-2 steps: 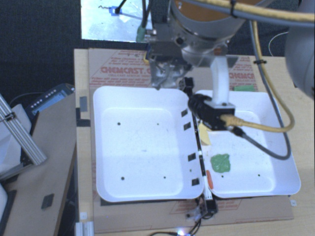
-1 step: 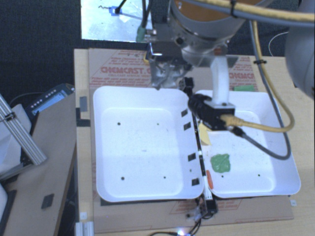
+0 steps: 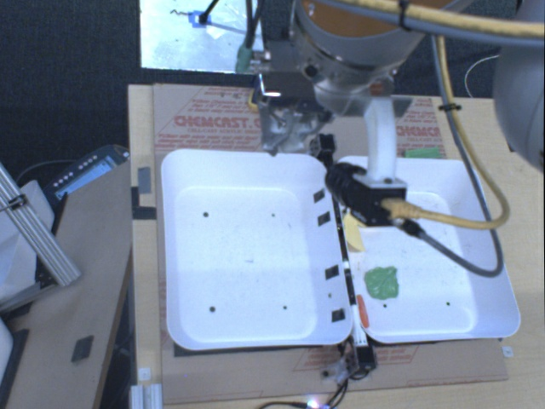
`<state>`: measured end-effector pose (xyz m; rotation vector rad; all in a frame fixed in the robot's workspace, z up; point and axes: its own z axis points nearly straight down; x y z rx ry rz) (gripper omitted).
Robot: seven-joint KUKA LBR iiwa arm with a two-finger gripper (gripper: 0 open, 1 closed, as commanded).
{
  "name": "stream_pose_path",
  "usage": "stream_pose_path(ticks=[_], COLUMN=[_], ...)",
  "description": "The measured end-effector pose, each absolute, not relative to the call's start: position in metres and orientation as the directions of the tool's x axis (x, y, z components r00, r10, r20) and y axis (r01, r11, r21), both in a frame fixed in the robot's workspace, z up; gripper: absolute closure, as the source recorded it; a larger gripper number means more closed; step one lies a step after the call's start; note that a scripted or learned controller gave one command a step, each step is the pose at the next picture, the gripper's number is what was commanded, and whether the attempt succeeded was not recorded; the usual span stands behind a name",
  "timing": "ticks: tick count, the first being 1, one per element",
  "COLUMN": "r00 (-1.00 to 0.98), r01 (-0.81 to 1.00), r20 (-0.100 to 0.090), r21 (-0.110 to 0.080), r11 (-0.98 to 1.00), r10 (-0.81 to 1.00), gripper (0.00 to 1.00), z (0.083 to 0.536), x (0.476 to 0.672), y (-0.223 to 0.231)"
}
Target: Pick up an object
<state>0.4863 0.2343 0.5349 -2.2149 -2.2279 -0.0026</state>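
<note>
My gripper (image 3: 288, 140) hangs over the back rim of the left bin (image 3: 247, 254), close to its far right corner. Nothing shows beneath it or in its grasp. In the right bin (image 3: 477, 305) a crumpled green object (image 3: 381, 282) lies near the front middle. A pale yellow piece (image 3: 353, 233) lies by that bin's left wall, partly hidden by the robot's wrist parts. A small orange-red object (image 3: 362, 311) rests at the front left edge of the right bin, beside the divider.
A flat green thing (image 3: 423, 152) sits at the back rim of the right bin. The arm's large body covers the top of the view and the back of the right bin. Black clips (image 3: 332, 273) line the seam between the bins.
</note>
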Motion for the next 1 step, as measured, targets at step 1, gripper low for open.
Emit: stream_pose_path(ticks=[1], r00=[-0.006], r01=[1.0], r20=[0.001], r21=[0.001], r11=[0.006], r10=[1.0], gripper=[1.0], z=[0.5349], x=[0.4863], y=[0.2343])
